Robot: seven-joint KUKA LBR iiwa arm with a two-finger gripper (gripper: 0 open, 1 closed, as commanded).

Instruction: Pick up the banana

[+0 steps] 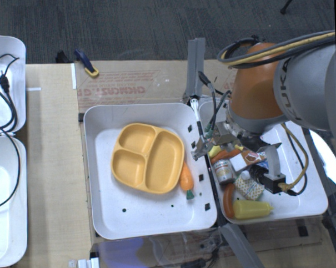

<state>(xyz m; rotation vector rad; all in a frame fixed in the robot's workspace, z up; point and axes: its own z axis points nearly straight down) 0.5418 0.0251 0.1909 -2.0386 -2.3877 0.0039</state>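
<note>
Banana (pixel 215 152) is showing as a small yellow sliver in the right bin (pixel 310 205), just above the small can (pixel 223 170) and mostly hidden under the arm (pixel 266 93). Too little is showing to tell its long axis or heading. Gripper (pixel 231 147) is sitting low above the can, beside the banana; finger state cannot be told. A carrot (pixel 186 180) is lying left of the can, in the other bin.

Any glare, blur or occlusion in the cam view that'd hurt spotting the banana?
Camera view: lighting even and soft, focus sharp across both bins; white glare at the right bin's far right rim; the arm covers most of the right bin, so just a sliver of banana shows; left bin and yellow plate well exposed, faint shadows.
</note>
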